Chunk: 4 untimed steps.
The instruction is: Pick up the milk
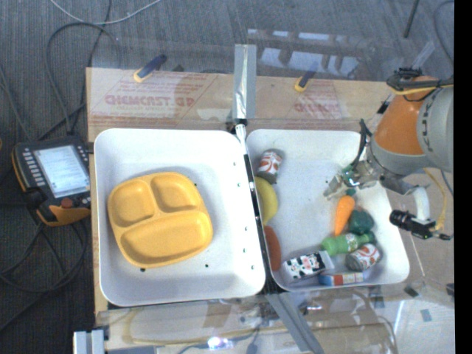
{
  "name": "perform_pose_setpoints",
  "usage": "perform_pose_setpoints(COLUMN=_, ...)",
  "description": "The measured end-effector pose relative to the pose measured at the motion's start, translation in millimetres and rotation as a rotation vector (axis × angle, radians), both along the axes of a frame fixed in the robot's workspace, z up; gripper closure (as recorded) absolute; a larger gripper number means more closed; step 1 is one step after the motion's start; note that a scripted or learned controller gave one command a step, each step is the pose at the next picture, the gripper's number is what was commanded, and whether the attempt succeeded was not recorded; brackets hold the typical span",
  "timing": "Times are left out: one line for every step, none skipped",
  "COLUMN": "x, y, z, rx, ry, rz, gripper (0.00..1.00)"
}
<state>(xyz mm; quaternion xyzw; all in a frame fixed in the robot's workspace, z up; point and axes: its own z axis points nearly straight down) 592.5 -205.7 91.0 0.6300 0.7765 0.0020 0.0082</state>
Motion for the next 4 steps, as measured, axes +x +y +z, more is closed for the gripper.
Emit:
perform_pose_setpoints(x=72.7, y=80.8, z=-0.8, rx=0.006, ry=0.002, rz=-0.218, gripper=1.0)
perform_pose_setpoints(x=13.5, y=105.9, z=0.5, rx=0.003, ry=0.0, rz=-0.1, gripper=1.0)
perform_pose_setpoints(x=52.4, y=106.4, z=-0.5, rx=0.008, ry=0.005, rz=-0.279, gripper=1.0)
perform_pose_setpoints(x=44.4, y=82.1, z=-0.5, rx=0.015, ry=0.001, rz=-0.425, gripper=1.0)
